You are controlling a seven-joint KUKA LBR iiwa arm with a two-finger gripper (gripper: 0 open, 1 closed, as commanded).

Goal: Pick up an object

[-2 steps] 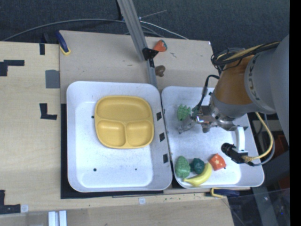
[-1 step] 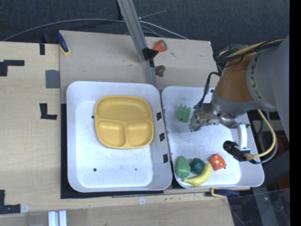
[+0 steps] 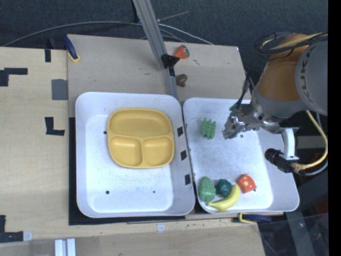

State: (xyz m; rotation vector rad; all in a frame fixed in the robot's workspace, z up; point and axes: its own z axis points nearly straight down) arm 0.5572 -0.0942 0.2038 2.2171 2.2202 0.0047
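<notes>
Grey gripper [image 3: 233, 128] poised over right bin [image 3: 277, 196], beside a green knobbly toy [image 3: 208, 128]
Whether it is released or clenched I cannot tell; the toy lies just left of it, probably light, ridged plastic, best pinched across its narrow sides

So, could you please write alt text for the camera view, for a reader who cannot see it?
A grey robot arm's gripper hovers over the right white bin, beside a green toy; a banana, a red toy and two green items lie at the bin's near edge. The left bin holds a yellow divided tray.
</notes>
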